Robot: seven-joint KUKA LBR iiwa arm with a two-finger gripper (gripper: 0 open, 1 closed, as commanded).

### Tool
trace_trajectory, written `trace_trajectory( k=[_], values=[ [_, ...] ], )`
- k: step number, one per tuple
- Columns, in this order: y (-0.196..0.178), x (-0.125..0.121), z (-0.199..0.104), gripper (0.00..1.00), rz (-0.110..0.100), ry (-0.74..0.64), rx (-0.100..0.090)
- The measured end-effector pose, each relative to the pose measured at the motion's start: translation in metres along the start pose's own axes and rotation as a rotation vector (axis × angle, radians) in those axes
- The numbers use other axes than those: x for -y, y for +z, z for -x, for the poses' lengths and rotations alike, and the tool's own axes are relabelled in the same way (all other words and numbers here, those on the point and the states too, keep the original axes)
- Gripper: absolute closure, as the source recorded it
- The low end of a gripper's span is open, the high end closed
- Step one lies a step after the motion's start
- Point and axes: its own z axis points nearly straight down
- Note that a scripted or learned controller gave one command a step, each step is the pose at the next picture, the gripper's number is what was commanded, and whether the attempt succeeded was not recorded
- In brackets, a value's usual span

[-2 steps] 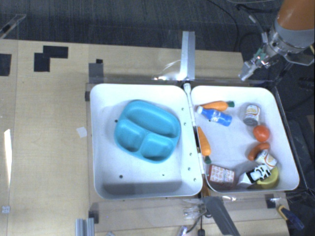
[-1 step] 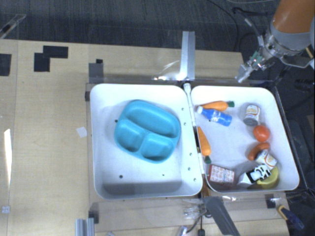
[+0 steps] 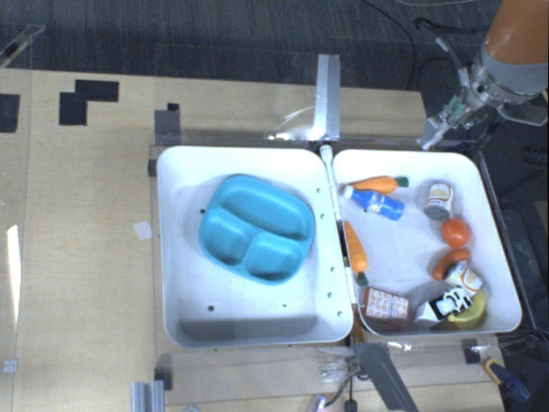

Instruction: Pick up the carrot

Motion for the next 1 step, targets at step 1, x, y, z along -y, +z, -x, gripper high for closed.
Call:
trace_trajectory(
  k=[1],
  values=[
    [0.0023,-0.0185,-0.0026,1.00,0.002,0.052,0.000]
  ],
)
